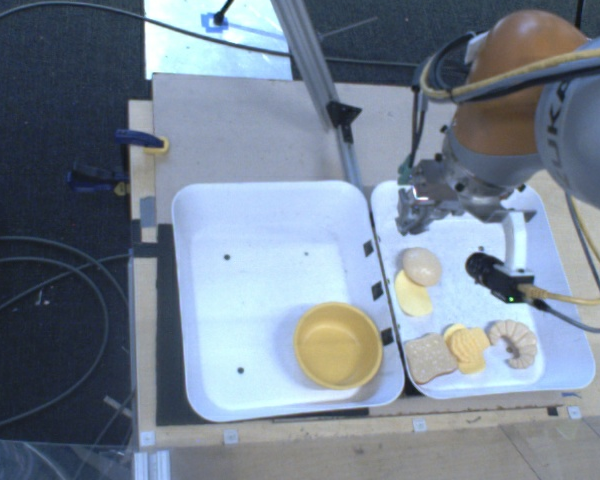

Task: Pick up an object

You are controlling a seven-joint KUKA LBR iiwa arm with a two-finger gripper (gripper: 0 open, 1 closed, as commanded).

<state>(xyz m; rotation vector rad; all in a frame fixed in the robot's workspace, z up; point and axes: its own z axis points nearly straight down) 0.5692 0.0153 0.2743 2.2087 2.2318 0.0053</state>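
My bench (230, 128) carries two white bins side by side: left bin (250, 228), right bin (565, 353).

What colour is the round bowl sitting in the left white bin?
The round bowl is yellow, seen clearly in the camera view, low in the left white bin.
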